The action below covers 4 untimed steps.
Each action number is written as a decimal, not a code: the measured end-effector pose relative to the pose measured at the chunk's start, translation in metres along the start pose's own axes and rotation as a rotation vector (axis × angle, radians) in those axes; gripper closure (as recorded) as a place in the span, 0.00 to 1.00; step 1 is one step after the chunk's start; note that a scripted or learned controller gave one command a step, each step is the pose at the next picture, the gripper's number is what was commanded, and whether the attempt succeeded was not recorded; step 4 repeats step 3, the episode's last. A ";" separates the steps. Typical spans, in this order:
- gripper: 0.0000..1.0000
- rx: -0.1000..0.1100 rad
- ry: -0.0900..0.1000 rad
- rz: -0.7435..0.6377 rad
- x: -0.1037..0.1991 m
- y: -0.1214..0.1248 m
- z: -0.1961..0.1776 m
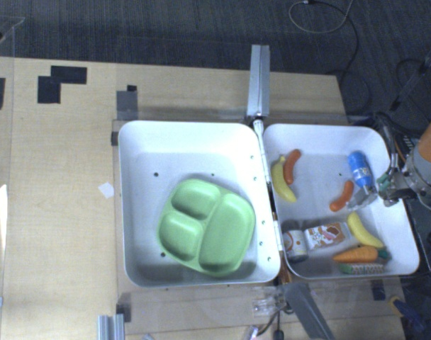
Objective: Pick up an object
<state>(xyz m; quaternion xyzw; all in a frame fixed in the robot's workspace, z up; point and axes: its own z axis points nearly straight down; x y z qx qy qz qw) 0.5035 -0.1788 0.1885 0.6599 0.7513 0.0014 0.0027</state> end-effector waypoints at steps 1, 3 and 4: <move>0.00 0.000 0.000 -0.096 -0.022 -0.001 0.094; 1.00 -0.001 0.000 -0.317 0.035 -0.003 -0.045; 1.00 -0.001 0.000 -0.317 0.035 -0.003 -0.045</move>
